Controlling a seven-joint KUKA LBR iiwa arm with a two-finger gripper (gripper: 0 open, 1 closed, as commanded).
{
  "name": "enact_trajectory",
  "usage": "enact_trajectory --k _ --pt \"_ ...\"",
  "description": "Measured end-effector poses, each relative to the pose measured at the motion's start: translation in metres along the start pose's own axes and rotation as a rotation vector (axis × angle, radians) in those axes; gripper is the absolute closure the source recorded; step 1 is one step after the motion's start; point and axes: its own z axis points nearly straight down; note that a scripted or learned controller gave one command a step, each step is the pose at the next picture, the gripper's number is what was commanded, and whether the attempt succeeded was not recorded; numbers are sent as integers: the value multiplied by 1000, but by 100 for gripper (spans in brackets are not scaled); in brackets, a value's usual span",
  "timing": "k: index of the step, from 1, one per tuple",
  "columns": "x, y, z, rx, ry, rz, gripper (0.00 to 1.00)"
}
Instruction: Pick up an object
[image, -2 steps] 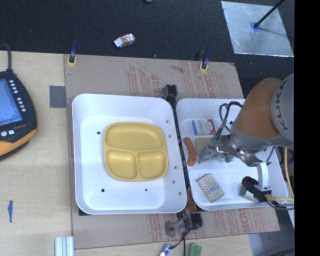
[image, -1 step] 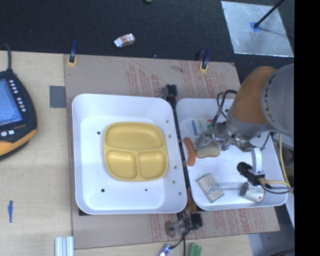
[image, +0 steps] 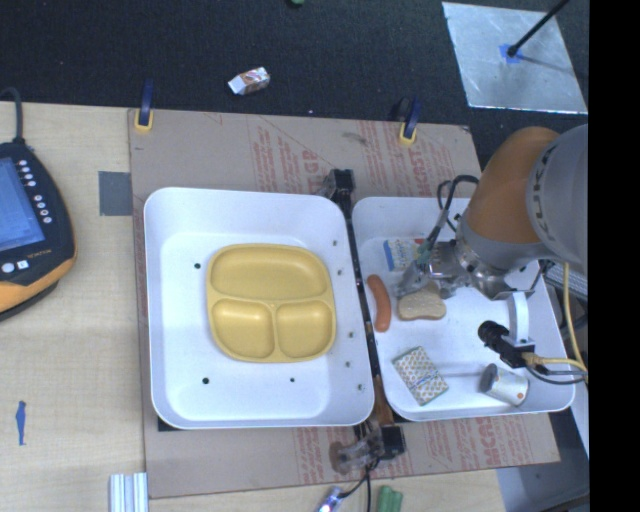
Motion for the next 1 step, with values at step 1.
enact_trajectory --k 1 --pt "63 62 -92 -6 4 3 100"
